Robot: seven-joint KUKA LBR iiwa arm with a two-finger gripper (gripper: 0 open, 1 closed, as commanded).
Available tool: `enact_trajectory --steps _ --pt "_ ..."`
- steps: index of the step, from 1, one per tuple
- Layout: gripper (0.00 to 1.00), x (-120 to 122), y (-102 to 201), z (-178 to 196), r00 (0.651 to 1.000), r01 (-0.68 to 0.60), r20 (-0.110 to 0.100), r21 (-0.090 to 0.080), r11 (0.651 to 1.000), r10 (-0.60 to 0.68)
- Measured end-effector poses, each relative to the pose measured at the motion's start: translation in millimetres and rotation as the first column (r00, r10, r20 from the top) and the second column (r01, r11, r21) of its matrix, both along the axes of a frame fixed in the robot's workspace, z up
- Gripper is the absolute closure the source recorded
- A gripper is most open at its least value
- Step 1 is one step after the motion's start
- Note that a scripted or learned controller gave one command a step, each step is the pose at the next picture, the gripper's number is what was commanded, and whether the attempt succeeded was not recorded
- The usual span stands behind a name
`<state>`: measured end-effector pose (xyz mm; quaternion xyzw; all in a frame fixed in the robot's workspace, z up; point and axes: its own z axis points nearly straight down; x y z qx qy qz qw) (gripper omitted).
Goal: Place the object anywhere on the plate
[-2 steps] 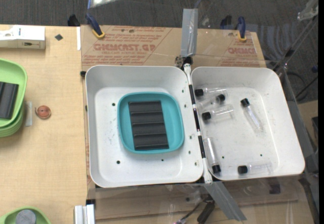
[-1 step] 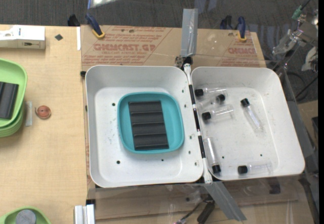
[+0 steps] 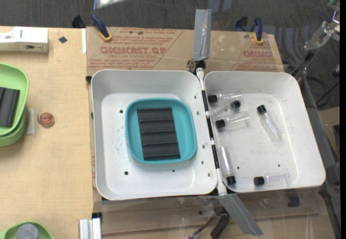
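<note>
Clear vials with black caps lie scattered in the right bin (image 3: 303,140), and one of them is the object to be moved. The count is about six, but it is uncertain because the transparent bodies nearly vanish against the white floor and the caps are the only reliable marks. The teal plate (image 3: 132,124) sits in the middle of the left bin (image 3: 108,167) and carries a dark ridged insert (image 3: 158,134). It lies toward the view's left of every vial, across the wall the bins share. I reach in from the view's right, so the vials are on my near side and the plate is beyond them. The free vial (image 3: 268,121) lies apart from the walls, its long axis running from its cap at upper left down to lower right. I judge it the easiest to close across. The divider vial (image 3: 226,165) lies along the shared wall with its cap toward the bottom. The front vial (image 3: 273,180) lies along the near wall, and both look cramped for access. Whether my claw is wide or narrow I cannot tell from this view.
</note>
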<state>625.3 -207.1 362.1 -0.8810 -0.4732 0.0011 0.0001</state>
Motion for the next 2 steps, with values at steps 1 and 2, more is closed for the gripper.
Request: enact_trajectory --steps 1,2 --pt "0.0 34.1 -2.6 78.2 0.989 0.148 -0.001 0.0 0.989 -0.148" --pt "0.0 19.2 -8.7 78.1 0.992 -0.129 -0.003 0.001 0.992 0.129"
